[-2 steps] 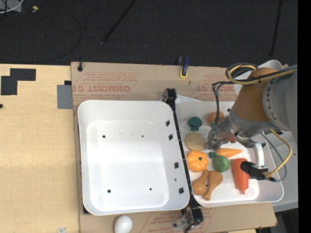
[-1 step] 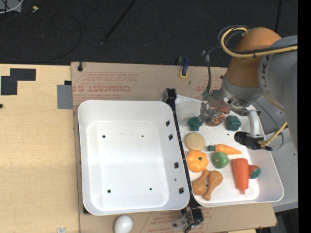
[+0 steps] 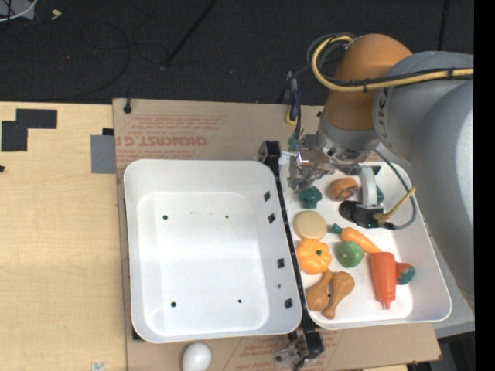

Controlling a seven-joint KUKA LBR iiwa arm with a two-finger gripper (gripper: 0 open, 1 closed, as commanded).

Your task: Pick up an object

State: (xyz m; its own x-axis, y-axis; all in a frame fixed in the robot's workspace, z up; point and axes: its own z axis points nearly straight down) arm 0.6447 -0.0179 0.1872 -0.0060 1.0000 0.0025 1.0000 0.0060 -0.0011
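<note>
Left bin point(image 3: 147, 207): white, shallow, resting on the counter point(image 3: 54, 230). Just below its near edge a small white ball point(image 3: 196, 355) lies on the cardboard sheet point(image 3: 193, 134).

Right bin point(image 3: 433, 300): holds the candidate objects. Front to back along its left side: a tan drumstick-shaped piece point(image 3: 331, 291), an orange pumpkin point(image 3: 314, 256), a beige disc point(image 3: 310, 224), a small teal piece point(image 3: 310, 197). Further right: a green round item point(image 3: 349, 254), a carrot point(image 3: 360, 239), a red-orange bottle shape point(image 3: 383, 277), a brown oval piece point(image 3: 343, 187).

Claw point(image 3: 303, 178): positioned at the far left corner of the right bin, directly above or against the teal piece. How far it is open cannot be told; nothing is visibly gripped.

Judgement: approach or descent phase, pickup not yet accomplished. Next move calls for closing on the teal piece, clear of the bin wall, then a straight lift.
</note>
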